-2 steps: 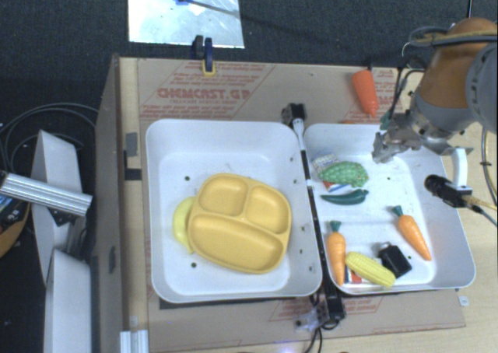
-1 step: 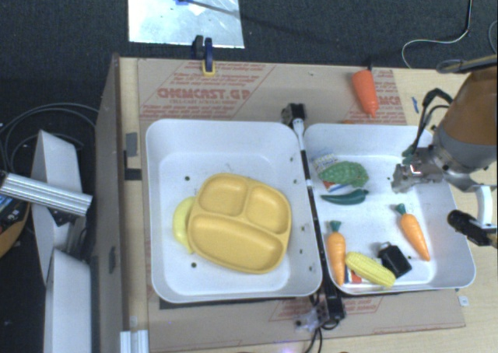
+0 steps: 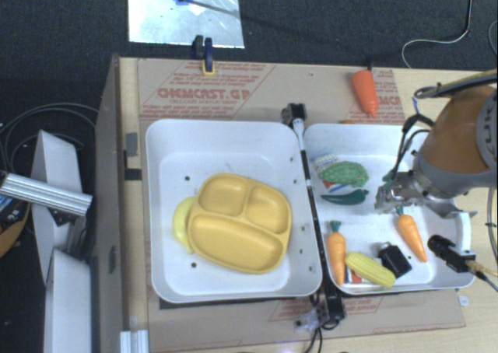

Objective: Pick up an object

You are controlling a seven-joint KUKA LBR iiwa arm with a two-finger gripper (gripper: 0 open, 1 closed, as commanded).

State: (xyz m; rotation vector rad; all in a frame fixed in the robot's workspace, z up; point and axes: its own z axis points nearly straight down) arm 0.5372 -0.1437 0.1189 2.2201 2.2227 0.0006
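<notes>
Thing to pick: small orange carrot [image 3: 410, 236], likely a toy.
Where: inside the right bin [image 3: 389, 132], by its right side, lying flat and slanted, leafy end up toward the far wall of the bin.
Feel: probably light and stiff, like hard plastic; smooth and round, so may roll or slip out of a pinch.
Breakable: looks tough, not likely to crack.
Best hold: across the fat upper half, not the thin tip; squeeze from the two long sides.
Gripper [image 3: 391, 197]: low over the right side of the right bin; spread or pressed together, cannot tell, too blurry and small.
Holding anything: nothing seen in the grip.
Carrot and gripper: carrot just beside the gripper, on the side toward the bin's near rim, leafy end very near; touching or not, cannot tell.
Neighbours in the right bin: black block [image 3: 394, 260] close to the carrot's tip, yellow corn [image 3: 369, 270] by the near rim; could get bumped.
</notes>
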